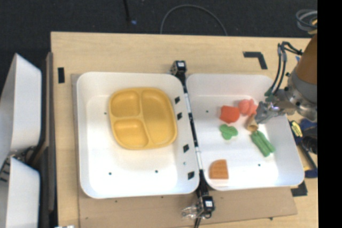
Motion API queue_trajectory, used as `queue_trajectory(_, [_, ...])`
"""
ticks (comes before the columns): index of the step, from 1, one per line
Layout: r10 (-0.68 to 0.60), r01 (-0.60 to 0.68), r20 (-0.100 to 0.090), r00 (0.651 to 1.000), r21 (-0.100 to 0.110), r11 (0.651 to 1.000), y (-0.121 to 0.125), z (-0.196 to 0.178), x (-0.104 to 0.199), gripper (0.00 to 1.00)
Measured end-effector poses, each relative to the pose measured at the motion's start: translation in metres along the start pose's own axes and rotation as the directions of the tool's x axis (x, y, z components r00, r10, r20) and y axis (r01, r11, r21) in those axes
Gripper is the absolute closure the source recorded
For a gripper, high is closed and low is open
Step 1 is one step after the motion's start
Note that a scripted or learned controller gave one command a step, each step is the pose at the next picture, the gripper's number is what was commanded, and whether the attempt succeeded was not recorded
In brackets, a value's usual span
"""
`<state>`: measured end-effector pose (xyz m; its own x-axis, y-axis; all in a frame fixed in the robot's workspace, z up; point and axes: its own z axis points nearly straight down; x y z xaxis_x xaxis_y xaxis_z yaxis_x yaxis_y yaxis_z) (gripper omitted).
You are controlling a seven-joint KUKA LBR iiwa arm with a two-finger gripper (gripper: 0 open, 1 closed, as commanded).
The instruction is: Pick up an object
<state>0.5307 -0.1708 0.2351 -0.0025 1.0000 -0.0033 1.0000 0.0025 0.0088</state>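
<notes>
The likeliest target is the small tan piece (251,127) in the right bin (214,83), since the claw (263,113) hangs just above and to the right of it. It lies toward the right of the bin's floor, between the pink piece (247,106) on its far side and the green stick (262,143) on its near side, close to both. It is too small to name with certainty. Judged by looks, it is a light, stiff toy part with a smooth skin that could slip; a pinch across its narrow middle seems safest, taking care not to catch the green stick beside it. Whether the claw is spread or closed cannot be told from this view, and nothing is seen held in it.

Count in the right bin: one tan piece, one pink piece, one red block (230,113), one green leafy piece (228,132), one green stick, and one orange ridged block (218,169) near the front left corner. Six items in all, most clustered right of centre.

The left bin (91,179) holds one yellow divided plate (143,117) with three compartments. Two bins stand side by side on the wooden tabletop (117,50).
</notes>
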Motion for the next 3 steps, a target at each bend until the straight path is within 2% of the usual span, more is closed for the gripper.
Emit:
queue_trajectory(1, [-0.001,0.001,-0.002,1.000,0.006,1.000,0.001,-0.006,-0.001,1.00])
queue_trajectory(2, [-0.003,0.003,-0.003,1.000,0.007,1.000,-0.006,-0.003,0.044,1.00])
queue_trajectory(3, [-0.006,0.006,-0.005,1.000,0.006,1.000,0.004,-0.007,0.103,1.00])
